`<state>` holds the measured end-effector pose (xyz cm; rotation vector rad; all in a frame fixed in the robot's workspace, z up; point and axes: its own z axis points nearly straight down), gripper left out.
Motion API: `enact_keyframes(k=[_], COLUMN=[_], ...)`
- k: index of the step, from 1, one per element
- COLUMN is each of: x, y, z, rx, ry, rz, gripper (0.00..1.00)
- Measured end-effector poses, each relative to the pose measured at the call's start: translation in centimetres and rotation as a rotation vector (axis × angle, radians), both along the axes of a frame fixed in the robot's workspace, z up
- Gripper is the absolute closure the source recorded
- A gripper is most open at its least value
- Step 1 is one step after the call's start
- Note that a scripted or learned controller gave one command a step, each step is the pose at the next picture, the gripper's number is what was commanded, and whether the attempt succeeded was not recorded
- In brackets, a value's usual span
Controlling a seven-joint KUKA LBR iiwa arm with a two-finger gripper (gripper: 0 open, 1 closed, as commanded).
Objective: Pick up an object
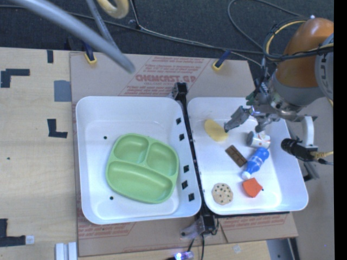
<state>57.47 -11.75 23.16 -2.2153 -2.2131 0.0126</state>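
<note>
1. The grey two-finger claw (pixel 250 121) hangs over the upper part of the right-hand shallow white bin (pixel 290 196), its fingers spread apart with nothing between them. No item has been singled out for it; the candidates all lie in this bin.

2. Just beside the near fingertip, on the side away from the arm, lies a soft-looking yellow wedge (pixel 216 130). Just below the far finger sits a small white cylinder with a red mark (pixel 259 140). I judge a straight descent could land in the gap between the two and close on air.

3. Below the claw, toward the front of the bench, a flat brown bar (pixel 236 155) lies close to a blue and white bottle (pixel 255 162). A finger coming down here may clip both and shove them apart rather than grip one.

4. The bottle looks rounded, so it could roll out from closing fingers.

5. Further off in the same direction sit an orange block (pixel 251 188) and a round speckled cookie (pixel 222 193). The cookie lies flat, and the fingers may slide over it.

6. Well away, across the black divider (pixel 185 145), a green compartment plate (pixel 143 168) lies in the left-hand white bin (pixel 89 110); it looks too wide for this opening.
</note>
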Motion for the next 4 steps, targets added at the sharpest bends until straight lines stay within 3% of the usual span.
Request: enact_keyframes(k=[1,3,4], x=[0.2,0.0,0.0], y=[0.0,-1.2,-1.2], z=[0.6,-9.4,-14.6], rx=[-0.001,-0.002,-0.004], ry=[-0.011,-0.006,-0.014], rz=[0.003,0.001,0.003], gripper=[0.00,0.00,0.00])
